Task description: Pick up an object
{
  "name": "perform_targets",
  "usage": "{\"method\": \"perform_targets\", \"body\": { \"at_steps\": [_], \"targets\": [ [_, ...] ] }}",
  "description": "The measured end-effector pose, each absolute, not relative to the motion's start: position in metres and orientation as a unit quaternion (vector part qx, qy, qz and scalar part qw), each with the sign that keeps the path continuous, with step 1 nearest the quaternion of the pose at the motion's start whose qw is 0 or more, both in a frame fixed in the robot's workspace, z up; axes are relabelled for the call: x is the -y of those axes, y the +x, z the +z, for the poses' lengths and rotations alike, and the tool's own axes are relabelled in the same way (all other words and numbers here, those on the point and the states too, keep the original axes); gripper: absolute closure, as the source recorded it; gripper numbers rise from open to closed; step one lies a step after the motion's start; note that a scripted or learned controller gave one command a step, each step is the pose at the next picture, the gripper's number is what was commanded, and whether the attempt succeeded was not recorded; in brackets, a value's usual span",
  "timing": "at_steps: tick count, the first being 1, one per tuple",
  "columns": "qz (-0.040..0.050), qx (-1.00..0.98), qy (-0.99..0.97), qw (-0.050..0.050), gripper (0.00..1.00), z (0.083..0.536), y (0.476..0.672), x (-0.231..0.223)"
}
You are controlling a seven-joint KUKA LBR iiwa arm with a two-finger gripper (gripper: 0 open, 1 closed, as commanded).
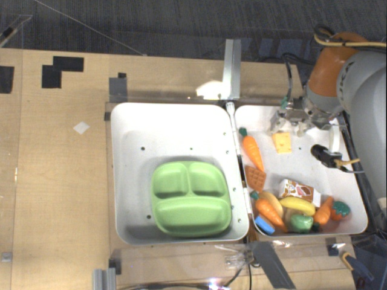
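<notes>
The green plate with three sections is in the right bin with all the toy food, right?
Not quite. The camera view shows the green divided plate in the left bin, by itself. The toy food, such as the carrot and banana, is in the right bin.

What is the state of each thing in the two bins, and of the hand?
hand: low in the right bin, just above the cheese wedge
cheese wedge: lying loose on the bin floor
carrot: lying flat by the divider
green tray: right side up in the left bin
banana: resting on the toy pile
</notes>
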State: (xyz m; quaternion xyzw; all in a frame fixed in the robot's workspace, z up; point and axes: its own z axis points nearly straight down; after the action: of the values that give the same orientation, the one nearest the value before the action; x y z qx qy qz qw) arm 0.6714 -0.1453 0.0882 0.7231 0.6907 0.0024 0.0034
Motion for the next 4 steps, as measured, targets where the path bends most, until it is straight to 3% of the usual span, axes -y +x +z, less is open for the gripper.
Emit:
{"method": "perform_targets", "body": {
  "at_steps": [1,2,3,4],
  "targets": [
    [0.003,-0.699,0.715,0.004,0.0,0.089,0.65,0.141],
    [0.0064,-0.701,0.713,0.007,1.0,0.104,0.653,0.139],
    [0.0024,-0.643,0.765,0.002,1.0,0.202,0.67,0.077],
    [0.0017,-0.616,0.788,0.002,1.0,0.198,0.67,0.098]
  ]
}}
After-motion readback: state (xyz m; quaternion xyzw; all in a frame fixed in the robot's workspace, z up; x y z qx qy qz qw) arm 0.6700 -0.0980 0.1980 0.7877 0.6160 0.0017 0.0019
